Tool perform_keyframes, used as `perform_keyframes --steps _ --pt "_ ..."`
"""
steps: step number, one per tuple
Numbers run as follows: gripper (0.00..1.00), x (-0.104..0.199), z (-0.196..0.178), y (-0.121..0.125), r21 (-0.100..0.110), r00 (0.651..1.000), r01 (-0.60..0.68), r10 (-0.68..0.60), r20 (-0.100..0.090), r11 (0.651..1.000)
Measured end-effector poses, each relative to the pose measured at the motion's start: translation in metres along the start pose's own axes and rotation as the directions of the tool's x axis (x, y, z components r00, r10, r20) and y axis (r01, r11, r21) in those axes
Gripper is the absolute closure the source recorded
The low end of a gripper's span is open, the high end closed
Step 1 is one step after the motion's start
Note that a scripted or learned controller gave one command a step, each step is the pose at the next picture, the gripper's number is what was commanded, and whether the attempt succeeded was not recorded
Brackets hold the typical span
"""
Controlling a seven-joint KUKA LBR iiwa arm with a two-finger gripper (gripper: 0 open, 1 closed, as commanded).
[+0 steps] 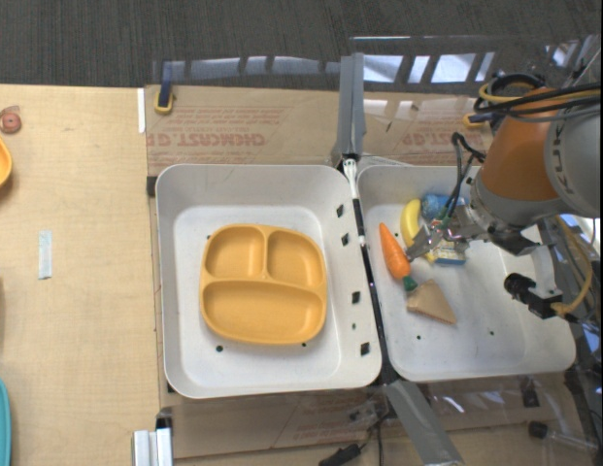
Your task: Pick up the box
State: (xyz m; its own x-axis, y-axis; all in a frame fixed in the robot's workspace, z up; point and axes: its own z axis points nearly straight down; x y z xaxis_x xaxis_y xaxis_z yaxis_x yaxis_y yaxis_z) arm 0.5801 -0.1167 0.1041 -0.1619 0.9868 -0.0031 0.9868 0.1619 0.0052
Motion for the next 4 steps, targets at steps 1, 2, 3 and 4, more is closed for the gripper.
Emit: perform_keyframes --steps 1,2,3,4 --pt "0.0 -0.044 0.003 0.03 -0.015 1.0 -0.008 0.008 0.006 1.0" --pt "0.0 -0.063 0.004 0.044 -0.008 0.999 0.032 -0.032 0.003 0.999" --pt "1.0 -0.062 -0.009 0.045 -0.011 0.999 0.035 -0.035 0.001 0.999" --pt "1.0 0.008 -0.011 0.051 0.009 0.868 -0.497 0.497 0.002 0.868"
